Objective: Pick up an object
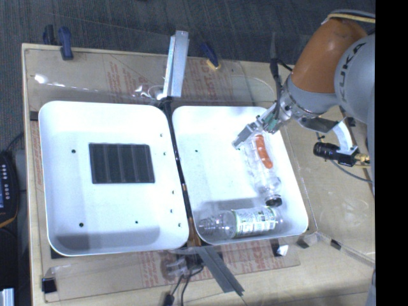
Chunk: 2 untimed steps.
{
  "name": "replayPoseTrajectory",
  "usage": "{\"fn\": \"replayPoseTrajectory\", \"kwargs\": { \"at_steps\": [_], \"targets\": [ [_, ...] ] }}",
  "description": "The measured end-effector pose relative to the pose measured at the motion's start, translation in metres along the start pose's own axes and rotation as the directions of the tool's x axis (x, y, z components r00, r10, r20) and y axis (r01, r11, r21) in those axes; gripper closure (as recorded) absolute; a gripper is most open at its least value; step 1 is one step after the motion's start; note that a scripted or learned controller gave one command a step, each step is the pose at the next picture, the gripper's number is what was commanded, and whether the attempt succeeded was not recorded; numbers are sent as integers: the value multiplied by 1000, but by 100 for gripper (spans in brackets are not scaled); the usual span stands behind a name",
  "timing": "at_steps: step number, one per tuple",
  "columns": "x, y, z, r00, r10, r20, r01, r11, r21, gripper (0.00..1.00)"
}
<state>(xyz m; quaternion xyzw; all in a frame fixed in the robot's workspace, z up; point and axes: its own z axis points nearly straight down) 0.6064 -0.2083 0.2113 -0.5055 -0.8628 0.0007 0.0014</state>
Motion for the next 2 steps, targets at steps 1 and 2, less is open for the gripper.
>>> {"fn": "replayPoseTrajectory", "kwargs": {
  "at_steps": [1, 2],
  "targets": [
    [29, -55, -82, 999, 41, 5, -41, 999, -4, 0],
    [17, -31, -92, 996, -85, 6, 85, 996, -4, 0]
  ]
}}
